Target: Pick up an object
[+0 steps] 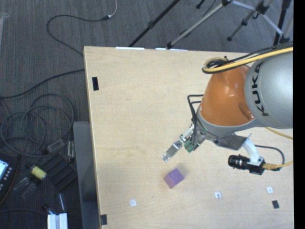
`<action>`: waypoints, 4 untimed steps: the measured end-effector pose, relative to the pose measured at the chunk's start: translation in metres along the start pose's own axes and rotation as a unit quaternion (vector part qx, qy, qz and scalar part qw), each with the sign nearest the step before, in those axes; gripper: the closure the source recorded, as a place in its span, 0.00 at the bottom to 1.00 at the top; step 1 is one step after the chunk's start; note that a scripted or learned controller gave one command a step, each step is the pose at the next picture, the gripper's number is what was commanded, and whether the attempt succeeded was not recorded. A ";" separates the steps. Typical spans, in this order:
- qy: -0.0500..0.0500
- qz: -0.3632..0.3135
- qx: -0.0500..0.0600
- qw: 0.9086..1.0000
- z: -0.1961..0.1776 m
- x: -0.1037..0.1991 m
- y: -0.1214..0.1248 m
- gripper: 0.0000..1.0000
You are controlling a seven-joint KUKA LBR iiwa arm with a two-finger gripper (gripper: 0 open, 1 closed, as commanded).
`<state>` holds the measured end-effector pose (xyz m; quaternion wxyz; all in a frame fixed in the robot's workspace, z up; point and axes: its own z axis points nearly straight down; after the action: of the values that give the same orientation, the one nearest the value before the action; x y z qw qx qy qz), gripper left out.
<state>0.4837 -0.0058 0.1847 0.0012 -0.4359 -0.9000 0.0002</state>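
Now the arm [248,97] reaches in from 3 o'clock, its grey body and orange band filling the right side of the view above a pale wooden bench [138,109]. A yellow cable [238,61] loops over the top of the orange band, and a thin black cable runs along its left flank. Below the wrist, at about 4 o'clock from the band, a small black cylinder [243,162] hangs on a white bracket.

The gripper [172,150] points toward 8 o'clock from the wrist, out over the bench. One slim metal finger [170,151] shows plainly, with a green part just behind it; how far the claw stands open I cannot tell, and nothing shows between its fingers.

A purple block [173,177] lies on the bench at 6 o'clock from the fingertip, near it but apart. It sits flat, turned a little askew to the bench's edges.

Small black marks [95,83] lie on the bench near its left edge at 10 o'clock, and small white tags [218,194] dot the lower part. Off the bench, to 9 o'clock, black cables [33,128] coil on grey carpet, and tripod legs [248,8] cross at 1 o'clock.
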 end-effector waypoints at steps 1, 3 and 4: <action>0.000 -0.021 0.000 1.000 0.002 0.042 0.032 0.00; 0.000 0.042 0.000 0.999 0.002 0.013 0.011 0.00; 0.000 0.167 0.002 0.986 0.002 0.056 0.050 0.00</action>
<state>0.4878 0.0690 0.1823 0.0017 -0.5802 -0.8145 0.0018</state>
